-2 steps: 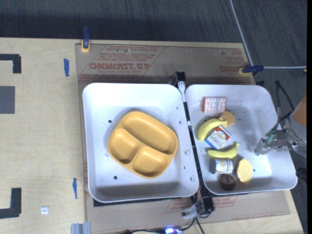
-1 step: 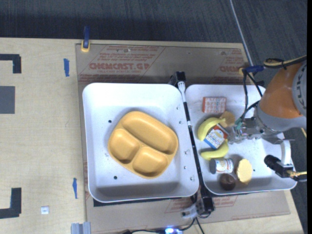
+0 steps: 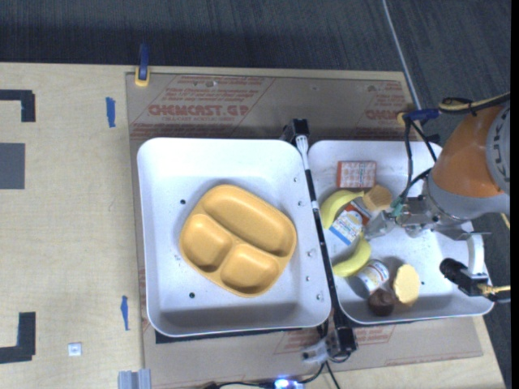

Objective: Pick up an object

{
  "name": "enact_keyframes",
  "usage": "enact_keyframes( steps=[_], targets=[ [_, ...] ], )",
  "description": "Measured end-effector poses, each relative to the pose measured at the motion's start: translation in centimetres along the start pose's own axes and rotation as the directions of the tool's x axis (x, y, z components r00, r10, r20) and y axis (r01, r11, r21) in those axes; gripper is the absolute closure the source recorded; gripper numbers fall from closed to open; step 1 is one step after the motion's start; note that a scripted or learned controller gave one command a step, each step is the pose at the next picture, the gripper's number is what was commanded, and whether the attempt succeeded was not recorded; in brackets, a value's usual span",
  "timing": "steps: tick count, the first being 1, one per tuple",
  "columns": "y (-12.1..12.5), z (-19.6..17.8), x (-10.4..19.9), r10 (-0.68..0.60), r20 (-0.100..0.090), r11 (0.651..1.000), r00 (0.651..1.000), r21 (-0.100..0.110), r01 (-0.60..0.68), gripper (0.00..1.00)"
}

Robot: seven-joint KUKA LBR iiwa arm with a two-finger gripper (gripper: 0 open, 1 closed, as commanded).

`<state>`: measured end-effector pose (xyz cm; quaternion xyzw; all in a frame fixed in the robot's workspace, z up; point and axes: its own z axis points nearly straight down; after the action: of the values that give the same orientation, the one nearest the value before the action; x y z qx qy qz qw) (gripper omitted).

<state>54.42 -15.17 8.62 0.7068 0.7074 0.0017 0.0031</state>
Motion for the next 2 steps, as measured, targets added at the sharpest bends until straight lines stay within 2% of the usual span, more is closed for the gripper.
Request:
enact_keyframes(
  steps=[1, 2],
  targets=[
    [-5.6, 0.0, 4.3, 0.0, -0.003, 1.0, 1.0, 0.004, 0.0, 0.0],
    [-5.4, -1.1, 4.2, 0.002, 0.001, 1.0, 1.0, -0.004, -0.002, 1.0]
  ],
)
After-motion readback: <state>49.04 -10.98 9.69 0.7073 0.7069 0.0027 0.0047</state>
